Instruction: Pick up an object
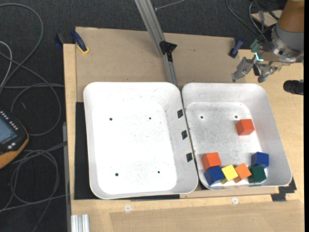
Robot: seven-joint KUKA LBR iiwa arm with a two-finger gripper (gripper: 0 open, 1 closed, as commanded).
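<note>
Your easiest target is the orange block (pixel 245 126), standing alone near the back of the right bin (pixel 270 105), well apart from the others. It looks like a small, stiff, light cube, so take it across two flat opposite faces. The other blocks (pixel 234 169) crowd the bin's front edge, touching one another, which would hinder the fingers. The pincer (pixel 252 68) hangs above the table just behind the bin's back rim, apparently spread open and holding nothing.
</note>
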